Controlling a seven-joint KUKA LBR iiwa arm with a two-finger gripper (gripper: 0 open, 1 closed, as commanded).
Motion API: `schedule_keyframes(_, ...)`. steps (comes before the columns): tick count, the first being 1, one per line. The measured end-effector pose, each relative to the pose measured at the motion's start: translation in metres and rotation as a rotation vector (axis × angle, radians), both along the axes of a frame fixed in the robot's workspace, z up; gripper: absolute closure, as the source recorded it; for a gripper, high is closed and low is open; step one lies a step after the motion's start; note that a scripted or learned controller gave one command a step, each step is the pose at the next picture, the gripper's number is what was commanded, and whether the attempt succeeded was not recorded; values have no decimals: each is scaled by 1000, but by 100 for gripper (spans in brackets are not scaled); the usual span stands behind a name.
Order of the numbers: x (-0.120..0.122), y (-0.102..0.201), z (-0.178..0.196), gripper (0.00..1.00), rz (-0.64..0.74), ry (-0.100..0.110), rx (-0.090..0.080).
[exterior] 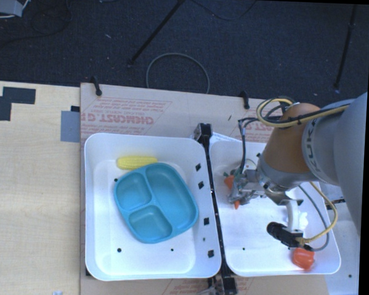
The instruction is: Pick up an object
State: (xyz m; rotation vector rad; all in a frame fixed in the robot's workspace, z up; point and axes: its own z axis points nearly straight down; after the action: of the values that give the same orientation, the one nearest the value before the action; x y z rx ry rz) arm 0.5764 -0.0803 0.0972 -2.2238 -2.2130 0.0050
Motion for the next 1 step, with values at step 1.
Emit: schedule_keyframes(1, -1, -9, 46, 100, 1, -6, -1)
